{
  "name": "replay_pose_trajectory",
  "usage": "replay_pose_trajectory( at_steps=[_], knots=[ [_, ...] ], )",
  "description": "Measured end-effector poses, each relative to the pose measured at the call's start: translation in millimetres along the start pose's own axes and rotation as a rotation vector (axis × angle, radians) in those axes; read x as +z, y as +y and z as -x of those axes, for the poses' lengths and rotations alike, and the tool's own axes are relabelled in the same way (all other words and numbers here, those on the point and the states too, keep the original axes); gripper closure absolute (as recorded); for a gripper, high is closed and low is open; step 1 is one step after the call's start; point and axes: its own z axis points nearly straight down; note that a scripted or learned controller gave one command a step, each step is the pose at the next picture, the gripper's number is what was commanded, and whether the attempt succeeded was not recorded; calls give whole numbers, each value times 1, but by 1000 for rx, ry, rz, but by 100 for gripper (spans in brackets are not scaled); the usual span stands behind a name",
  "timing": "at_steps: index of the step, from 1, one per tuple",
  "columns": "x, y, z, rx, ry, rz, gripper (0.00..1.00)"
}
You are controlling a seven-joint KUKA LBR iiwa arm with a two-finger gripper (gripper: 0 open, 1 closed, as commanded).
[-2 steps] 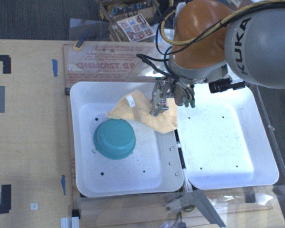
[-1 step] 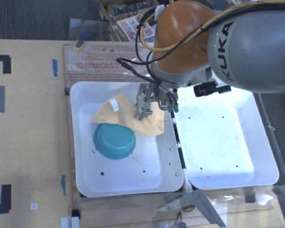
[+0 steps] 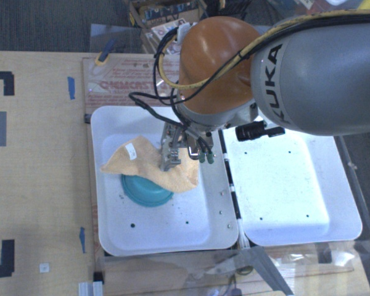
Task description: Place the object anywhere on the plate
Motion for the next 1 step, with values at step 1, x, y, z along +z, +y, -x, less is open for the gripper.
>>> replay_pose_trajectory(
  at_steps=[1],
  knots=[
    [8,48,-17,1,1,0,100]
  ],
)
